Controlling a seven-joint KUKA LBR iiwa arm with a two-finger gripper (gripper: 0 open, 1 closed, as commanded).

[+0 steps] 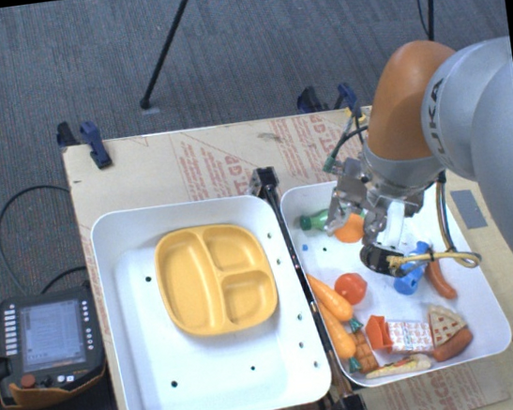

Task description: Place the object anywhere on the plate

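the gripper (365,222) hangs low at twelve o'clock in the right bin (492,308); i cannot tell its state. an orange toy (348,230) touches it. one tomato (350,288), two carrots (329,297) and two sausages (441,281) crowd toward six. at nine o'clock, the left bin (141,358) holds one smooth yellow three-compartment plate (216,277), margins bare.

Bench: cardboard sheet (221,152) w/ red print, held by blue clamps (94,142) at rear edge. Teach pendant (47,347) on dark carpet (48,67), left of bench, cable (24,199) looped behind it. Tripod leg (167,41) on carpet beyond bench.
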